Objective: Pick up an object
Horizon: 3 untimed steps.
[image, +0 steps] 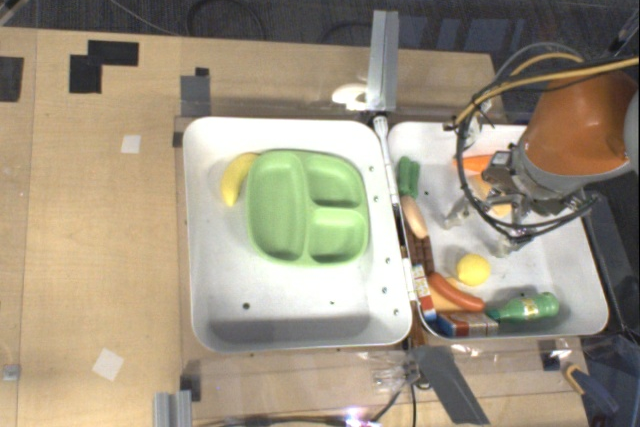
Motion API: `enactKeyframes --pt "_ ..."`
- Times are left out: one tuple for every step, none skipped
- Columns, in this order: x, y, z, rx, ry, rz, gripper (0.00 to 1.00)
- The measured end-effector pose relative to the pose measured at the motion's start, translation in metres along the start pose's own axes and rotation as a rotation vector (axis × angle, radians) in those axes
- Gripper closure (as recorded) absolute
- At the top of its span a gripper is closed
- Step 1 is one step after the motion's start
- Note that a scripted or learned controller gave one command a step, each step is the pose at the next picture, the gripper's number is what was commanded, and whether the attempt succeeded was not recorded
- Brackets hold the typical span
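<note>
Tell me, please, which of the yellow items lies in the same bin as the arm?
The small round yellow ball, in the right bin. The other, a banana, lies in the left bin beside the green tray.

no readable text, labels, brands or numbers anywhere

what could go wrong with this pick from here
The arm hangs over the right bin, hiding what lies under its wrist, so a grab there may miss. The yellow ball is round and may roll away if nudged. The green bottle and sausage lie crowded at the bin's near wall, leaving little room beside them.
</note>
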<state>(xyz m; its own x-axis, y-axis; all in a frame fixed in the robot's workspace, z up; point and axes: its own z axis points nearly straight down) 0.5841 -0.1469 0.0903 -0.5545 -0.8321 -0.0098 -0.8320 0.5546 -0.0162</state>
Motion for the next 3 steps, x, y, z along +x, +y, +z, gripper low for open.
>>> enactKeyframes --pt "0.028 0.078 -0.003 -0.001 0.002 -0.006 0.0" --pt "-0.032 -0.003 0.001 -0.002 0.0 0.167 0.0" --pt "-0.044 -0.004 0.001 -0.004 0.002 0.209 0.0"
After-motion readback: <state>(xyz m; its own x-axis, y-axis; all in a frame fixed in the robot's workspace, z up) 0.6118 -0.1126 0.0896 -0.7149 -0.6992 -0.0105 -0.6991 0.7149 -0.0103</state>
